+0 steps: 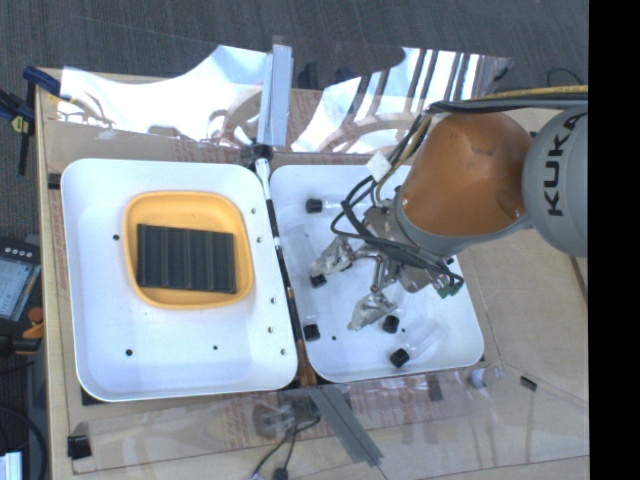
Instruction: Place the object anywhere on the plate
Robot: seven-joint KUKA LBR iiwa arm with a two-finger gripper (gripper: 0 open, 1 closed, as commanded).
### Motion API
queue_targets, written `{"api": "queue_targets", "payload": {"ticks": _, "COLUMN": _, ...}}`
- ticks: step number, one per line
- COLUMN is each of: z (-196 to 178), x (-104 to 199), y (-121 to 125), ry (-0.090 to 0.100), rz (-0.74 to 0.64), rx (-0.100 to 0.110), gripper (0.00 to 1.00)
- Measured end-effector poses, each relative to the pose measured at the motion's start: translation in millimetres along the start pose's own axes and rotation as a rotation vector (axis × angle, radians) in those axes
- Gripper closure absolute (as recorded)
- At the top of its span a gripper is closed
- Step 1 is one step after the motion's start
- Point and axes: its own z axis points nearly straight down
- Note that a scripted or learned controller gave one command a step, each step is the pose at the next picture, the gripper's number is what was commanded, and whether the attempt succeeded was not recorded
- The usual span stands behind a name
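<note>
A yellow plate with a dark ridged centre lies in the left white bin. My gripper hangs low over the right bin, under the orange wrist band. Its two metal fingers stand spread apart, open, with only white bin floor between them. Several small black pieces lie on that bin's floor: one close to the upper finger, one beside the lower finger, one near the front wall. A pale, see-through item lies at the front right; its shape is unclear.
Two more black pieces sit at the right bin's back left and front left. A ridge where the bin walls meet divides the two bins. Crinkled foil lines the back of the bench.
</note>
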Motion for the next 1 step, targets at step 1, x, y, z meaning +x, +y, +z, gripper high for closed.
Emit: {"api": "queue_targets", "payload": {"ticks": 1, "z": 4.2, "x": -37.1, "y": 57.7, "ry": 0.0, "rz": -0.326, "rx": 0.0, "gripper": 0.0}}
